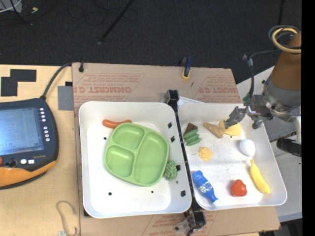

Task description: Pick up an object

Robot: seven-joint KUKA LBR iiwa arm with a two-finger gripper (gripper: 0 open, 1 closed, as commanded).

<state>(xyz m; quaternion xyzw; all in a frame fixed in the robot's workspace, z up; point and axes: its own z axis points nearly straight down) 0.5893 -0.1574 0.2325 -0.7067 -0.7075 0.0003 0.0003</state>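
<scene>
On brown cardboard bench (128, 85) w/ two white bins (93, 181), dark floor behind; tool (235, 118) over yellow piece (233, 129), grip state unclear.

L bin (93, 191) front open, plate (137, 153) mid

Two bins were set side by side on the desk (59, 200). In the left bin (93, 191), a divided plate (136, 153) was placed centrally, with a carrot (116, 123) behind it. In the right bin (275, 193), an egg (246, 147) was seen behind a banana (259, 178), a tomato (238, 188) left of that, a bottle (204, 186) further left.
</scene>
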